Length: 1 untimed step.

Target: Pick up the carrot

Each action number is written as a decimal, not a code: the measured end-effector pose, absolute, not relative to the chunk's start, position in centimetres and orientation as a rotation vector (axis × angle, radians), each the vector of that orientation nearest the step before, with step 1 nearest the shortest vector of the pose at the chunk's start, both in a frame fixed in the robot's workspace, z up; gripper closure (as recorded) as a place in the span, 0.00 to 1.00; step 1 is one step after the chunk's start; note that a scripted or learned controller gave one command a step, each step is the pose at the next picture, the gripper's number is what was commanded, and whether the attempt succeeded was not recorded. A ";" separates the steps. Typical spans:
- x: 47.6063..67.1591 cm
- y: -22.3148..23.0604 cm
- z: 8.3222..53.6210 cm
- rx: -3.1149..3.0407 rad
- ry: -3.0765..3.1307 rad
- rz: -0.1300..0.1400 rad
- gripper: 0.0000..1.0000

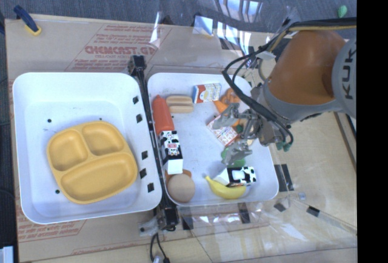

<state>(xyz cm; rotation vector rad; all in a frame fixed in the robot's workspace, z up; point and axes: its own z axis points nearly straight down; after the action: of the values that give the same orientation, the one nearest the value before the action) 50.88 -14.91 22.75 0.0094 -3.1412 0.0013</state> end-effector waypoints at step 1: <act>55.1 -18.0 21.2 -0.177 -3.139 0.002 0.00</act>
<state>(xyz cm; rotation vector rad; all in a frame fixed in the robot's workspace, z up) 55.05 -18.00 21.20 -0.1770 -3.1394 0.0021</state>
